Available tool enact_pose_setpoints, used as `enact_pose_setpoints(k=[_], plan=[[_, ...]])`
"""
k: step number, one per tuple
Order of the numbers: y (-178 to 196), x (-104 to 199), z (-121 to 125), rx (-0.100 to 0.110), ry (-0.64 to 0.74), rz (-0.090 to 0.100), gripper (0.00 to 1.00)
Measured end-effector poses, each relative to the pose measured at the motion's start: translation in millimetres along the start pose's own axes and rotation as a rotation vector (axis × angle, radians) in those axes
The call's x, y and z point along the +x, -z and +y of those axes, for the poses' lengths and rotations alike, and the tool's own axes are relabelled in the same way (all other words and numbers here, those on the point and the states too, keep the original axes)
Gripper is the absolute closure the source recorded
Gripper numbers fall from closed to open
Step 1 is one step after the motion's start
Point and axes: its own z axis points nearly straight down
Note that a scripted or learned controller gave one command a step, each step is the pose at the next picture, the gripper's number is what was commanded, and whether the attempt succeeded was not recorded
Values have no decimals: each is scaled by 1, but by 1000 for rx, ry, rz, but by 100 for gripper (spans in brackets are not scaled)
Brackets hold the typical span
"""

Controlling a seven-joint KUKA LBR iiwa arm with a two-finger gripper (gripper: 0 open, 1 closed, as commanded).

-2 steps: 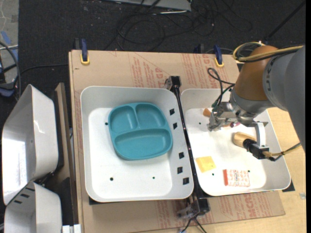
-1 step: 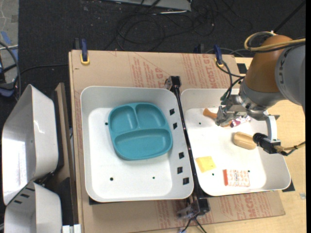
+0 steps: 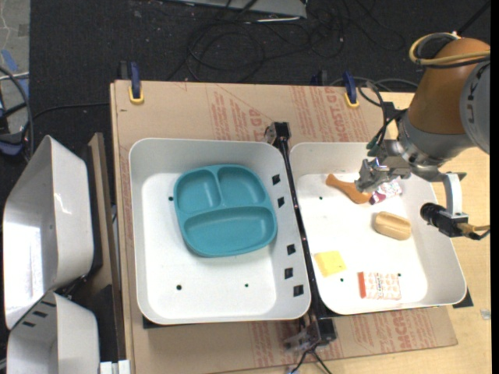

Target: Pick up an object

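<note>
My gripper (image 3: 377,181) hangs low in the back of the right bin (image 3: 437,287), reaching in from the right. Directly beside it on the left lies an orange-brown curved piece (image 3: 345,186), and a small pink-and-white item (image 3: 387,192) sits just under the fingers. A tan oblong block (image 3: 391,225) lies in front of the gripper. A yellow square (image 3: 328,263) and a red-and-white packet (image 3: 380,284) rest nearer the bin's front. From this angle the fingers are hidden by the wrist.
The left bin (image 3: 148,232) holds a teal divided plate (image 3: 224,209). A black divider with clips runs between the bins (image 3: 290,209). The arm's orange band (image 3: 448,76) looms over the right bin's back right corner. White tubs (image 3: 39,224) stand off the bench's left.
</note>
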Motion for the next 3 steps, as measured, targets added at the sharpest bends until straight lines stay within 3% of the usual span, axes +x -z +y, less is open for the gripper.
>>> enact_pose_setpoints(k=[1, 3], plan=[[44, -5, 1, 1, 3, 0, 100], [40, 85, -17, 8, 9, 3, 100]])
